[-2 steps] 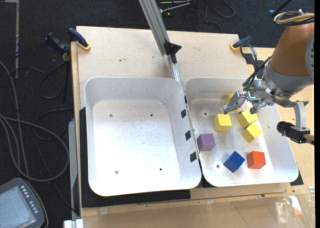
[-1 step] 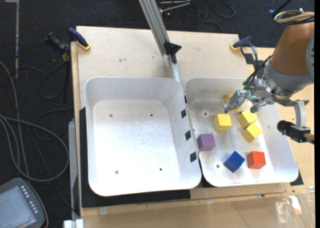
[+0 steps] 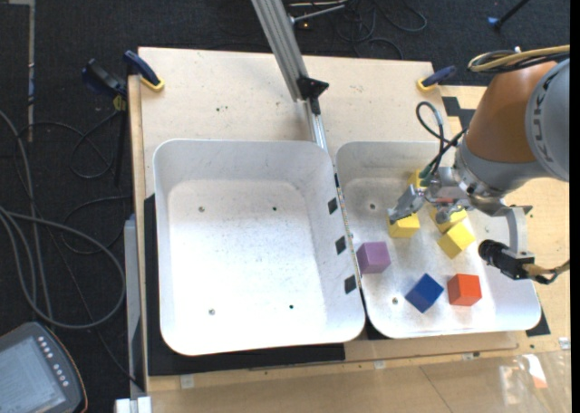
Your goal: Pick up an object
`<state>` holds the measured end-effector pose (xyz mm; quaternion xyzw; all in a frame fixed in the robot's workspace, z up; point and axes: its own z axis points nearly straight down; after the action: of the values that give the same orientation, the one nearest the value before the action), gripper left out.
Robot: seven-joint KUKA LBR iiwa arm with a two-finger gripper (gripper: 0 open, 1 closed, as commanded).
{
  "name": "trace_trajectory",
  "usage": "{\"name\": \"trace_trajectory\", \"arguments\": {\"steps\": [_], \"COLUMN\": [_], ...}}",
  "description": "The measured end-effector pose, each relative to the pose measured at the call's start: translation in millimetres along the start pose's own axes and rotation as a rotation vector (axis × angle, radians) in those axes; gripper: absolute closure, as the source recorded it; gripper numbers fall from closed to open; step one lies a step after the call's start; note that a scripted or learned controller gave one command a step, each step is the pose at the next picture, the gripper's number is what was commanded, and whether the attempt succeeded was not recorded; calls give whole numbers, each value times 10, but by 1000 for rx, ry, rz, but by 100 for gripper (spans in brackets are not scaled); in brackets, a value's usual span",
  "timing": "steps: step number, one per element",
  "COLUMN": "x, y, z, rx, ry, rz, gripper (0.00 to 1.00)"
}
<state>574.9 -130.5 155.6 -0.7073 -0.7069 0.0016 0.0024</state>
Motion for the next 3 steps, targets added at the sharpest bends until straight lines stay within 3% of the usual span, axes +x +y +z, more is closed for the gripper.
{"name": "trace_trajectory", "arguments": {"steps": [1, 2, 3], "x": [49, 54, 51], "y": [-65, -67, -59], "z": [462, 615, 503], "rx": [-1, -3, -7], "ry": [0, -1, -1], "rz": [0, 0, 1], "gripper": [0, 0, 100]}}
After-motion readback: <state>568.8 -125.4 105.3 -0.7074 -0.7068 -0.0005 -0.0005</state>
